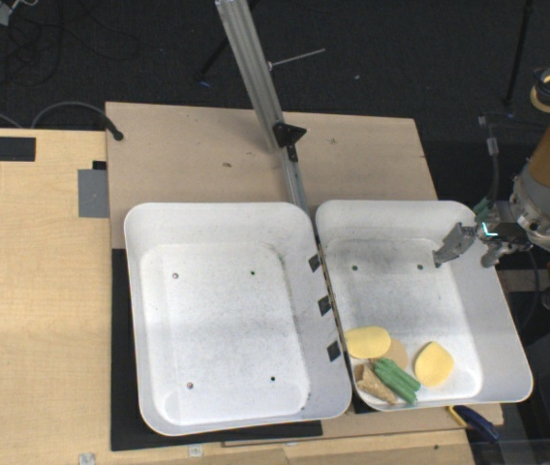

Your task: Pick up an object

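over the right bin far rim: tool hovered, looked spread, nothing gripped | near corner: two yellow pieces, green piece

I watch through 1 fixed camera, high above the 2 white bins, angled down, arm entering at their right.
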